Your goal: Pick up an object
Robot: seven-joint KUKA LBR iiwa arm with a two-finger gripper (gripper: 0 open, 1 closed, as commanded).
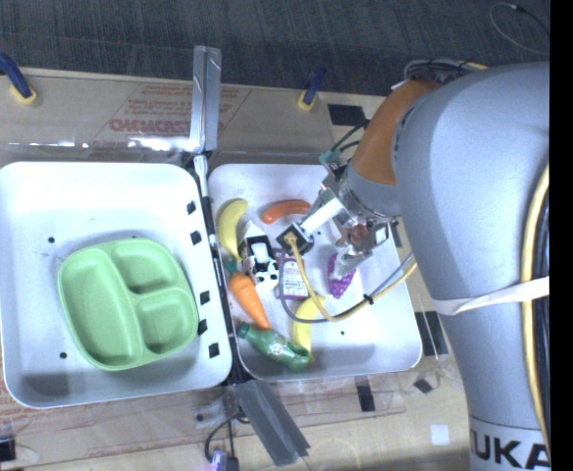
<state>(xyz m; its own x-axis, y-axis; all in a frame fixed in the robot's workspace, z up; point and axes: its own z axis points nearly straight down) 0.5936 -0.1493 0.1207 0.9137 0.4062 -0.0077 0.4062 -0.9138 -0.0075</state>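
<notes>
You see one fixed overhead camera, angled down across both shallow white plastic bins (12, 292); grey arm (473, 194) enters right.

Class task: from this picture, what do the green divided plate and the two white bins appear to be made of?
Green divided plate: probably moulded plastic, matte, with one even colour and rounded compartment edges.
White bins: likely thin formed plastic, smooth and slightly glossy, with soft rounded corners.
</notes>
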